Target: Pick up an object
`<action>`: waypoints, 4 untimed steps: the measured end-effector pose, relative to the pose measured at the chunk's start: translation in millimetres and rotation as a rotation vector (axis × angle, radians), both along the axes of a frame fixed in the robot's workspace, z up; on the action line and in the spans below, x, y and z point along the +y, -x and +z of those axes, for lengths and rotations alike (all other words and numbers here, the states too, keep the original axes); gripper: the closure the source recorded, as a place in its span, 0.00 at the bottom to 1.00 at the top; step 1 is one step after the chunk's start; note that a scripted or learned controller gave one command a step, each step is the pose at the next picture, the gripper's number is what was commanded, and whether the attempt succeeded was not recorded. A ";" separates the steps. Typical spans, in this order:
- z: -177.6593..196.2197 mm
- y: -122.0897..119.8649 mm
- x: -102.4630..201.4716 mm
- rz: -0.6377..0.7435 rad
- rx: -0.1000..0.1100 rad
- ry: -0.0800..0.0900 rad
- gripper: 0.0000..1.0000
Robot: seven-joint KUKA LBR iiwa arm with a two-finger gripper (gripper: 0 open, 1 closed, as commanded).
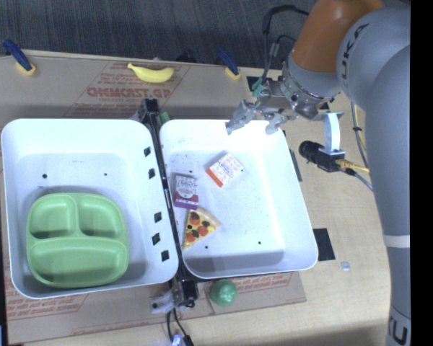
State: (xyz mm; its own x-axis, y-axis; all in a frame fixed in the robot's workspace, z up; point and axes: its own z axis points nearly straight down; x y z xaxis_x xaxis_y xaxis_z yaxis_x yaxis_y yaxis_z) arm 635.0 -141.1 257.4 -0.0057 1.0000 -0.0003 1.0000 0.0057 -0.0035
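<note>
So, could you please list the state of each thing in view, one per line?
gripper: open, over the right bin's far rim, holding nothing
green divided tray: flat in the left bin, right side up
orange-and-white packet: lying flat in the right bin
small red-and-white carton: lying flat by the bin's left wall
pizza slice toy: lying flat
banana toy: on the cardboard behind the bins
green ball: on the cardboard in front

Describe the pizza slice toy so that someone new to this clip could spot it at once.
Start at the right bin, the one without the green divided tray. Along its left wall, near the front, lies the pizza slice. It sits just below a small pink-and-white packet and is the only triangular piece there, yellow-orange with dark round toppings, whereas the packet and the orange-and-white box are both rectangular.
</note>
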 end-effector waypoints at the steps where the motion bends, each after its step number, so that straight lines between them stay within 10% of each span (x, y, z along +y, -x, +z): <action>1: -154.7 -20.7 -2.1 0.001 -0.002 0.001 0.00; 2: -144.6 -20.8 -1.5 0.004 0.000 0.000 1.00; 3: -63.7 -16.5 69.9 0.001 -0.004 -0.002 1.00; 4: -65.1 -15.6 68.8 0.000 -0.001 -0.002 0.00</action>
